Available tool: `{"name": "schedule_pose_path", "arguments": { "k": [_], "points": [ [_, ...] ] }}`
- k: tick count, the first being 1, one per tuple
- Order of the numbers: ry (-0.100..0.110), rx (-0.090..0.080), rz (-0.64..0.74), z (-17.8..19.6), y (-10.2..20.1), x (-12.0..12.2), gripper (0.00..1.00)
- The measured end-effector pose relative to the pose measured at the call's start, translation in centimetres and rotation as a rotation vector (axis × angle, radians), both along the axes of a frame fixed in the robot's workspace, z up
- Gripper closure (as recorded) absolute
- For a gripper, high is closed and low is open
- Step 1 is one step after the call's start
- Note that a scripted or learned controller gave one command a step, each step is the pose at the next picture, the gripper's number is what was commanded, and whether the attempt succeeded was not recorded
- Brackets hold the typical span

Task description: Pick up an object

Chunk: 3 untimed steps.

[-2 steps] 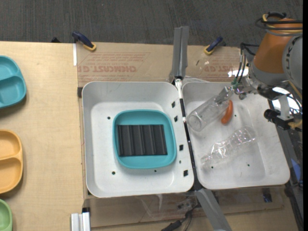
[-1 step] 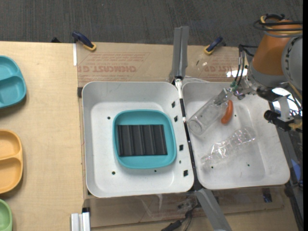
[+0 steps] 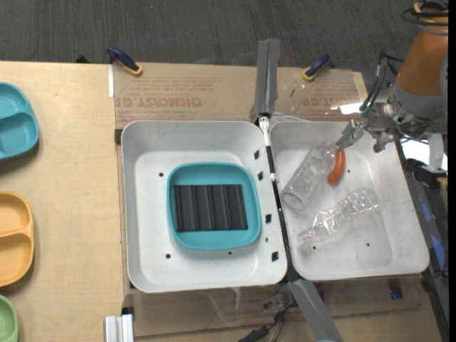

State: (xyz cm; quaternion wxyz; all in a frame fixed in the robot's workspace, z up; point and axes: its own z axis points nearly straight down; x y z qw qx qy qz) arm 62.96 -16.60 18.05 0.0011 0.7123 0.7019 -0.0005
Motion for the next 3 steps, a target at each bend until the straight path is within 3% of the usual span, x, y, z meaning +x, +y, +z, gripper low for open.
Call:
{"name": "schedule_pose_path", "arguments": {
  "k": [1,2,3],
  "points": [
    [-0.002,0.000,-0.026,-7.1,0.4,1.1,0.00],
    [0.001,0.000,0.043,-8.9,-0.3,2.9,0.00],
    [0.002,0.001,0.054,-8.9,-2.1,1.9,0.00]
  ]
}}
